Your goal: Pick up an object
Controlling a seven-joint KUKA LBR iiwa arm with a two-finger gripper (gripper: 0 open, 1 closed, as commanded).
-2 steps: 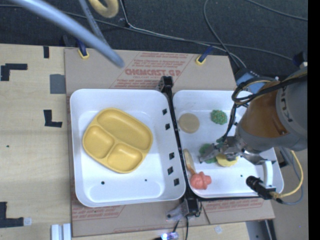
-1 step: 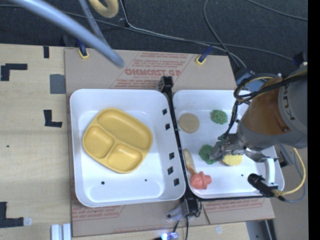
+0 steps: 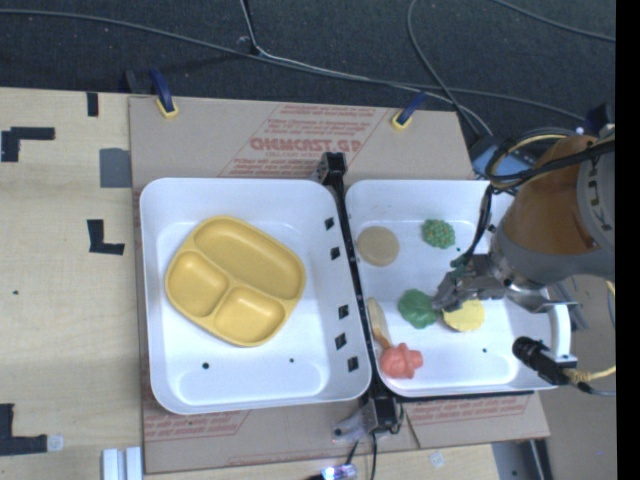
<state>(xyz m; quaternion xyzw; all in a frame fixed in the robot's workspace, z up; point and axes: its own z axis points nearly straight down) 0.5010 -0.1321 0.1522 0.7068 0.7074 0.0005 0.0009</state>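
Camera view puts the gripper (image 3: pixel 447 303) low between green toy (image 3: pixel 417 309) and yellow piece (image 3: pixel 464 317), its grasp unreadable, so the approach step looks under way and closing comes next.

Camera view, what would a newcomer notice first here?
Probably the yellow divided plate, bright against the left bin. Next, the grey and orange arm reaching into the right bin, its gripper low among small toy foods, between a green piece and a yellow piece.
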